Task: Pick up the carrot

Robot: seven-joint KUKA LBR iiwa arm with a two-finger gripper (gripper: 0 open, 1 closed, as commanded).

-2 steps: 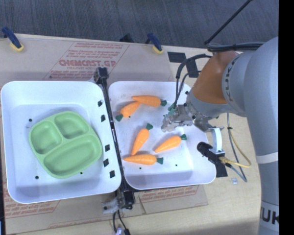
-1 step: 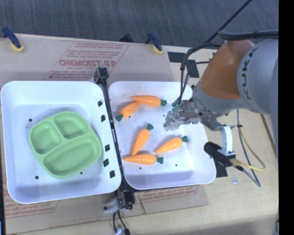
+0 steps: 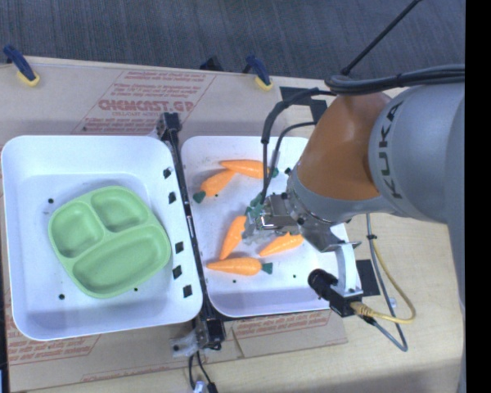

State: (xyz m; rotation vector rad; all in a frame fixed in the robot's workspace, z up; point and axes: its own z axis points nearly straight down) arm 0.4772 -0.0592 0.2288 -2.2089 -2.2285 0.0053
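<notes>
Bench: two white bins (image 3: pixel 16 219). Green plate (image 3: pixel 110 240) in left bin. Five carrots (image 3: pixel 231 236) lie in right bin, none lifted. Gripper (image 3: pixel 266 219) low among them, centre frame; finger state unclear. Pickup pending.

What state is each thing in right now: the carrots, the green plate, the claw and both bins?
Claw: low in the right bin, among the carrots.
Top carrot: lying flat near the far wall.
Upper-left carrot: lying flat, tilted.
Middle carrot: lying at a slant, beside the claw.
Right carrot: lying flat, partly under the arm.
Bottom carrot: lying flat.
Green plate: upright in the left bin, compartments bare.
Right bin: holds five carrots.
</notes>
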